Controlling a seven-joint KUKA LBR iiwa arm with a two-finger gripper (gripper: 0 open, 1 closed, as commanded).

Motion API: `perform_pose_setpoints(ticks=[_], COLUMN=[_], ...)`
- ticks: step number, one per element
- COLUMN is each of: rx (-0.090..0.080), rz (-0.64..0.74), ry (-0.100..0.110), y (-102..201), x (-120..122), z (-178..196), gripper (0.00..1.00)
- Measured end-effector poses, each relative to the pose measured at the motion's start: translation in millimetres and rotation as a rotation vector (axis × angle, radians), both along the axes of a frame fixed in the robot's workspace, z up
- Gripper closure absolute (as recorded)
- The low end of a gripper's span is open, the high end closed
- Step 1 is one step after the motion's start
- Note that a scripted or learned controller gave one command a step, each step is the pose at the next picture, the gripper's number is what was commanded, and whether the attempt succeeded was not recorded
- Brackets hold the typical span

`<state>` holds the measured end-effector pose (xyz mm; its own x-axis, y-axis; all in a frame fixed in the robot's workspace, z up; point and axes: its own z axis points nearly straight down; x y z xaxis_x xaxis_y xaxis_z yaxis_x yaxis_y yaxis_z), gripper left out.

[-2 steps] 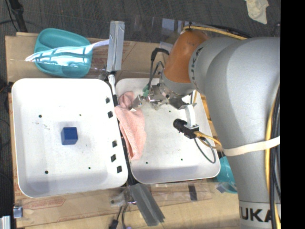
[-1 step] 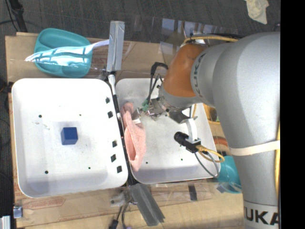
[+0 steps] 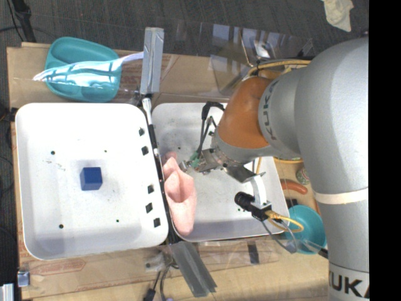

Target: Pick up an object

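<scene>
Reaching down into the right bin (image 3: 219,231) is where things stand, with the arm (image 3: 294,115) filling the right half of the frame and its wrist hanging over the middle of that bin. The gripper (image 3: 199,163) sits low at centre frame, just right of the pink cloth-like thing (image 3: 178,196) slumped against the bin's left wall, but whether it's clamped or released I honestly cannot tell, the wrist hides too much. Nothing visibly held, so I'd call this the approach stage, grasp not yet made. The other candidate is the blue cube (image 3: 91,178), sitting alone in the left bin (image 3: 37,124), left of centre. If the pink item is the target, the next move probably needs a small shift toward the lower left plus a drop onto it; soft stuff like that might bunch up or slip. For writing: "KUKA" reads sideways on the grey arm near the orange band, and again at the lower right corner. Teal scoop (image 3: 81,68) upper left, no label I can read.
</scene>
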<state>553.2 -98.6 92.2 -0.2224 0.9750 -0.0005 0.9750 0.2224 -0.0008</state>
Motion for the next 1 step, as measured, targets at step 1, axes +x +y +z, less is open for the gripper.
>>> perform_pose_setpoints(ticks=[1], rx=[0.001], rz=[0.031], ry=[0.000], y=[-13.3], x=[-39.2], z=[24.1], gripper=[0.00])
